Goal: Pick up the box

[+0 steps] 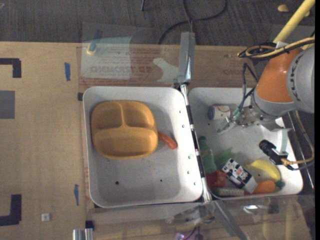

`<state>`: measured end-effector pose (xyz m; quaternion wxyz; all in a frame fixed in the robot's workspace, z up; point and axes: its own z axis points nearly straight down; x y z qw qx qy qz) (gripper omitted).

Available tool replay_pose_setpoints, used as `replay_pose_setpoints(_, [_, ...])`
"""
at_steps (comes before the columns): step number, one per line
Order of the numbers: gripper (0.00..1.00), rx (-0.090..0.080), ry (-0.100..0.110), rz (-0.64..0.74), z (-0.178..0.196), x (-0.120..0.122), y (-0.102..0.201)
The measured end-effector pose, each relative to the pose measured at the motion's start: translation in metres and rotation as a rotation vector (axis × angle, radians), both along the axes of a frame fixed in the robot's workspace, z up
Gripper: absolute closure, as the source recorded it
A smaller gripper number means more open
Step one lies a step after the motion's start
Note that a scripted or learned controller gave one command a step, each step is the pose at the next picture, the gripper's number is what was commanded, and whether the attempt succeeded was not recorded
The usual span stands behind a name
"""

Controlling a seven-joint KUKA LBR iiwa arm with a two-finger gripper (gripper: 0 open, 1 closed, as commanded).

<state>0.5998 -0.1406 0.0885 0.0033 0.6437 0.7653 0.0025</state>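
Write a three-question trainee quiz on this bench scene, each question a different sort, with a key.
1. True or false: the orange divided tray lies in the right bin.
2. Multiple choice: the box lies (a) in the left bin, (b) in the right bin's near part, next to the banana, (c) on the cardboard.
3. Fill in: the end effector hangs over the ____ bin.

Key: 1 false; 2 b; 3 right.
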Motion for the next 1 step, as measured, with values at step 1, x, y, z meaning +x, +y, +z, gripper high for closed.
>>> replay_pose_setpoints(1, [0.0, 0.002, 0.001, -0.04, 0.0006, -0.092, 0.0066])
